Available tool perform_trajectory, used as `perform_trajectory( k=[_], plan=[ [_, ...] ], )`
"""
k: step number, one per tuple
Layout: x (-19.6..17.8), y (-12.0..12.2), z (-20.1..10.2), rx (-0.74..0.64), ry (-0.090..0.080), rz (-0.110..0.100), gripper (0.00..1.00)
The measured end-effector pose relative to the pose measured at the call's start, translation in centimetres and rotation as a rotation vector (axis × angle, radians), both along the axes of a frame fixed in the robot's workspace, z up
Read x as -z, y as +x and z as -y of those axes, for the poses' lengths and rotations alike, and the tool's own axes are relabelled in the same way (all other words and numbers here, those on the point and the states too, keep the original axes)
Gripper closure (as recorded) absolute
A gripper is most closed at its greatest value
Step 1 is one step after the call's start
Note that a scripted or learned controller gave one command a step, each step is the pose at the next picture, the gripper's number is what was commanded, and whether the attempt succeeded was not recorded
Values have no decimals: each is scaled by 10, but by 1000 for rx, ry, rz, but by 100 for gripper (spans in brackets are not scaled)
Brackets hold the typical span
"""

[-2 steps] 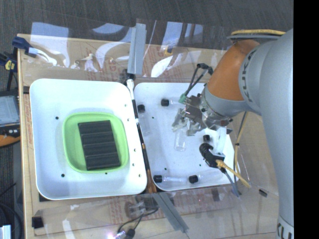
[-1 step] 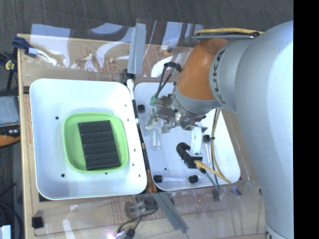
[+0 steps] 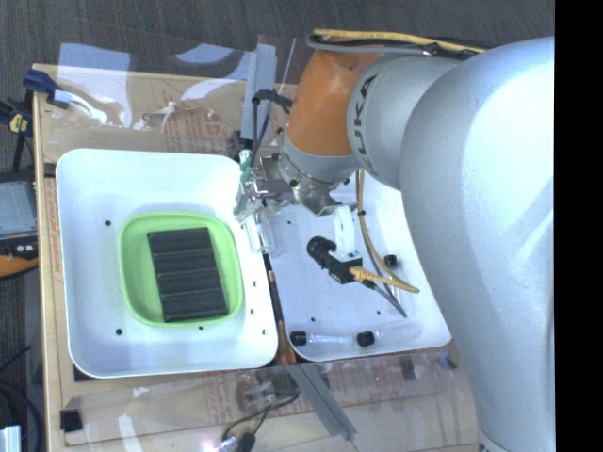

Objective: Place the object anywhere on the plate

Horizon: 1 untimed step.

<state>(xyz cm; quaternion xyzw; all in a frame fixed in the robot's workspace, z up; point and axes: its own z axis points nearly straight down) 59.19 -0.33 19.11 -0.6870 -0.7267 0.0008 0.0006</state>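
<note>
Filling the near right of the view is the big grey arm link (image 3: pixel 480 243), and we are looking past it to the gripper (image 3: pixel 256 201), which is hovering at the seam between the two white bins. We cannot tell its state. A dark ribbed rectangular block (image 3: pixel 187 273) is lying flat on the lime-green plastic plate (image 3: pixel 132 281) in the left white bin (image 3: pixel 85 186). We are judging it stiff, light and grippable across its shorter sides.

Dark carpet floor (image 3: pixel 141 8) around wooden bench (image 3: pixel 141 412)

left bin (image 3: pixel 75 252); right bin (image 3: pixel 424 323); wooden bench (image 3: pixel 188 116); grey floor (image 3: pixel 141 8)
</note>
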Motion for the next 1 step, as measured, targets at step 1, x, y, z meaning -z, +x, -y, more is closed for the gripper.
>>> perform_trajectory(
  k=[1],
  plan=[
    [0, 0, 0, 0, 0, 0, 0]
  ],
)
